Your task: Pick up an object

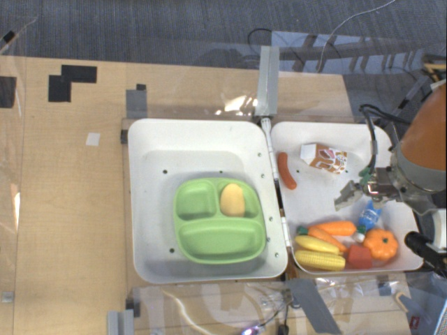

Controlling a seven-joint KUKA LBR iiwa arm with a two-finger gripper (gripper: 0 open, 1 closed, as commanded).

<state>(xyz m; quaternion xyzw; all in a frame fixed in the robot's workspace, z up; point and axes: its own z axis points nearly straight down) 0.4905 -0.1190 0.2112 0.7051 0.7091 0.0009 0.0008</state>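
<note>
My gripper hangs over the right bin, toward its right side, open with nothing between its fingers. A blue bottle lies just below and to the right of it. Along the bin's near edge lie an orange carrot, a banana, a corn cob, a red fruit and an orange pumpkin. A small white-and-brown carton rests at the far side. Near the left wall lies a red sausage.
The left bin bears a green divided plate with a yellow lemon in its upper right compartment. The arm's grey and orange body stands over the right bin's right edge. A metal divider stands behind the bins.
</note>
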